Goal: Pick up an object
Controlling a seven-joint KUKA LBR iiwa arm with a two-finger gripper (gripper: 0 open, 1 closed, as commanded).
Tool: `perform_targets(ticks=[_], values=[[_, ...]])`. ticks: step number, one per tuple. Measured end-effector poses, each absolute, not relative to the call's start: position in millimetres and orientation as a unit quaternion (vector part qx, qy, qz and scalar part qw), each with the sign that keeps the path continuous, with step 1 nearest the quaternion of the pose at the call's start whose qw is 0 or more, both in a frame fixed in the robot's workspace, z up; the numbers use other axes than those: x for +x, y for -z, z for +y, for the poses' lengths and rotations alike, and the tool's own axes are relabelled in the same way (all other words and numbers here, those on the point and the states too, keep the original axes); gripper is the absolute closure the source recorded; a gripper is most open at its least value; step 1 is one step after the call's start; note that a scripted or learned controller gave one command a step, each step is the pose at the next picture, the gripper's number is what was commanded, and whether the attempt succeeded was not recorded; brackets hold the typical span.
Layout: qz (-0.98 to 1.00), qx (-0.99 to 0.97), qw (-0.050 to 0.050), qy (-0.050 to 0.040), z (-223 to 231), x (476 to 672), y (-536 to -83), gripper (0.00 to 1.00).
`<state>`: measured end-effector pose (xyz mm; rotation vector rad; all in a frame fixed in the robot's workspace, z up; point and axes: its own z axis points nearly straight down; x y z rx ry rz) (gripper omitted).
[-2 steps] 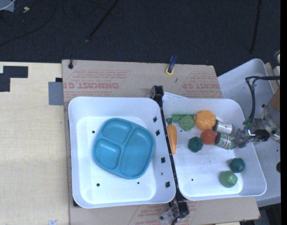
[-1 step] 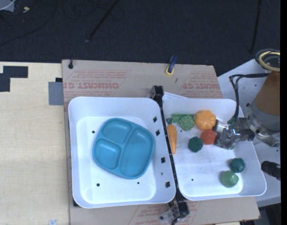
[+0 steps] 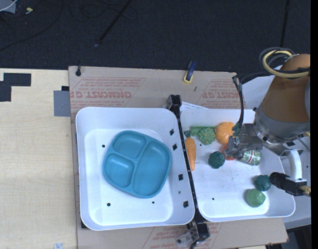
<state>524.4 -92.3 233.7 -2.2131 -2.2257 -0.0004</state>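
**benchrat:** Dark floor and loose cables up top, then a tan worktop (image 3: pixel 29 154) with cardboard (image 3: pixel 127 87) under two white bins. Left bin (image 3: pixel 88 139) carries a big blue divided plate (image 3: pixel 137 163). Right bin (image 3: pixel 226 206) has all the toy food, and the arm (image 3: pixel 288 102) comes in from the right with its hand (image 3: pixel 240 145) low in that bin. Whether the hand is released or clenched, I can't tell; too much clutter around it.

**gearloose:** So what's it after?

**benchrat:** My guess is the small can (image 3: pixel 250 157), lying on its side just beside the hand, mid-bin toward the right. It looks stiff and light, with a smooth, probably slippery skin, and being round it'd likely roll. I'd pinch across the body, not the ends.

**gearloose:** Anything in the way?

**benchrat:** Plenty. Biggest first: an orange carrot (image 3: pixel 190 153) along the divider, a broccoli (image 3: pixel 205 135) next to an orange fruit (image 3: pixel 224 132) at the back, a dark green lump (image 3: pixel 217 160) just left of the hand, a light green ball (image 3: pixel 255 197) and a teal lump (image 3: pixel 262 182) toward the front right. There's also a bit of red (image 3: pixel 230 157) by the hand, but I can't make out what it is. The dark green lump and the fruit are close enough to get bumped. All of it looks like hard, light plastic, so nothing fragile, just skittery.
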Motion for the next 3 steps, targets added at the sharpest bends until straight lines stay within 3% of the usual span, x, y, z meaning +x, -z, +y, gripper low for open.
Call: perform_targets(ticks=[2, 3], values=[[-0.709, -0.706, 0.002, -0.0005, 5, 530.4, -235, 1.00], [-0.707, -0.708, 0.002, -0.0024, -7, 532.6, -217, 1.00]])
